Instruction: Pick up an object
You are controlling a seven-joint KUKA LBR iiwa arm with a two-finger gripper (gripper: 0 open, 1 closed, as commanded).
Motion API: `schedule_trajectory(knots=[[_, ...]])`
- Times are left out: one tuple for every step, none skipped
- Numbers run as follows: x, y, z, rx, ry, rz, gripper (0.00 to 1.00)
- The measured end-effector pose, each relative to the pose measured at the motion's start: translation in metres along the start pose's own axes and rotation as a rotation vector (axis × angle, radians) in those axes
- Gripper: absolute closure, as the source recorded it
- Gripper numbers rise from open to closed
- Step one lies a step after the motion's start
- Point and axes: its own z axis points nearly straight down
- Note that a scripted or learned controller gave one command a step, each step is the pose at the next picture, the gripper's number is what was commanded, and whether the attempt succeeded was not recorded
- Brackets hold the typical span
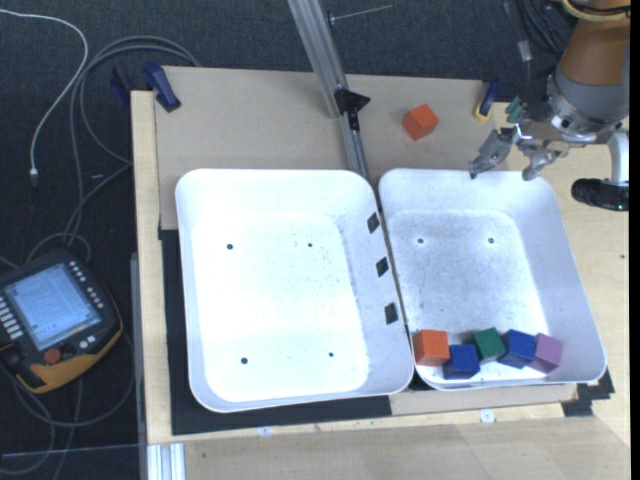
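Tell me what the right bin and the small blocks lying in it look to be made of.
Right bin: probably thin moulded plastic, matte white, judging by its rounded corners and curved rim; dark specks mark the floor. Blocks: the orange, blue, green, second blue and purple ones show flat, even colour without shine, maybe painted wood or foam; the view leaves that open.
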Motion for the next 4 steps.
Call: schedule_trajectory(knots=[[0.0,0.001,-0.012,-0.004,-0.002,-0.002,1.0],[0.004,-0.041,0.121,0.008,0.004,0.002,1.0],[0.004,-0.037,0.104,-0.005,0.002,0.002,1.0],[0.082,-0.083,0.02,-0.006,0.005,-0.006,1.0]])
